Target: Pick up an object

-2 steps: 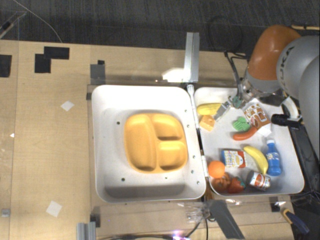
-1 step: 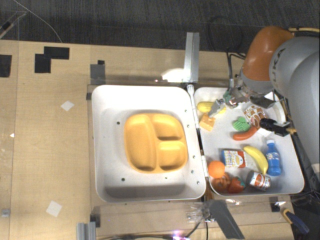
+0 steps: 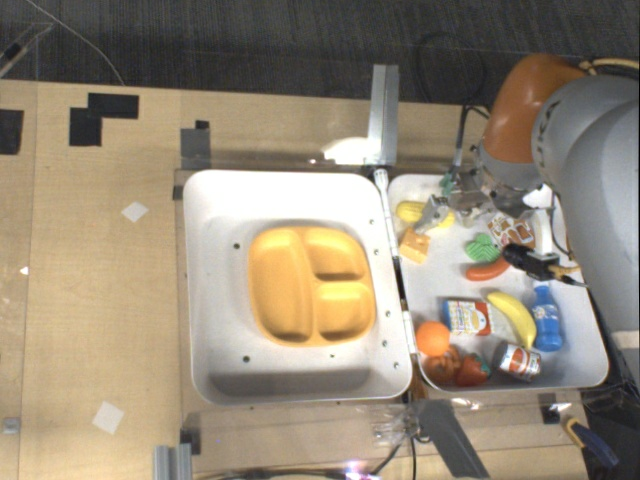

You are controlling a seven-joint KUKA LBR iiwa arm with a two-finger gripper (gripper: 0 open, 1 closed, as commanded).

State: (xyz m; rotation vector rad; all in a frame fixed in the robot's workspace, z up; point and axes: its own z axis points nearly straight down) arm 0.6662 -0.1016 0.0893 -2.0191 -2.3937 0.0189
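My gripper point(image 3: 441, 214) hangs over the far left part of the right bin point(image 3: 590, 363), just right of a yellow lemon-like piece point(image 3: 409, 210) and above a yellow cheese wedge point(image 3: 414, 245). I see nothing held in it. Further in the bin lie a green piece point(image 3: 483, 249), a red sausage point(image 3: 487, 270), a banana point(image 3: 512, 316), a blue bottle point(image 3: 546, 320), a white carton point(image 3: 466, 316), an orange point(image 3: 433, 338), a can point(image 3: 517, 360) and a small printed box point(image 3: 515, 231).
The left bin point(image 3: 215, 268) holds a yellow divided tray point(image 3: 310, 283). The grey arm with its orange band point(image 3: 520, 108) covers the right bin's far right corner. A metal post point(image 3: 384, 118) stands behind the wall between the bins.
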